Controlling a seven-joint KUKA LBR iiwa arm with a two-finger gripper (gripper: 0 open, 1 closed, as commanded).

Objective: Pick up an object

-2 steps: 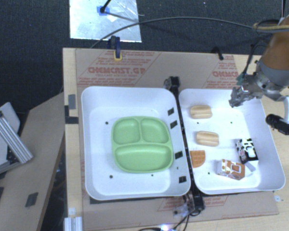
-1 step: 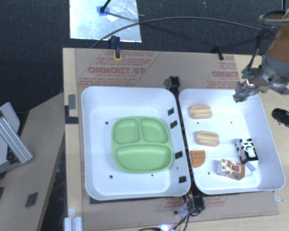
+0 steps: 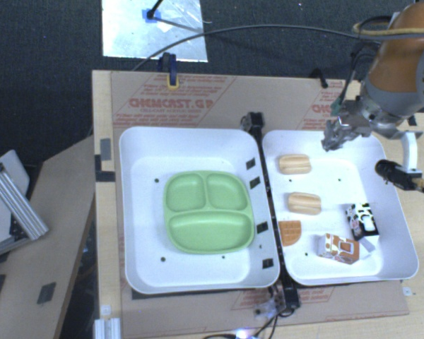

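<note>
- Surface (image 3: 198,94): you see a tan board with red print carrying two white bins side by side.
- Left bin (image 3: 138,189): you find one green divided plate (image 3: 209,212) in it, lying flat near the middle, with two small sections at the far side and one long section at the near side.
- Right bin (image 3: 392,221): you find five things in it.
- Far bun (image 3: 295,164): tan, near the bin's far left corner.
- Near bun (image 3: 304,203): tan, just below the far one, apart from it.
- Waffle (image 3: 290,232): orange-brown, flat, by the bin's left wall.
- Brown box (image 3: 338,248): brown and white pattern, toward the near edge.
- Black box (image 3: 362,221): black and white, touching or just beside the brown box; you cannot tell which.
- Gripper (image 3: 333,138): it hangs over the right bin's far edge, right of the far bun and clear of it; you cannot tell how its jaws stand, and nothing shows between them.
- Arm (image 3: 403,55): grey with an orange band, reaching in from the right.
</note>
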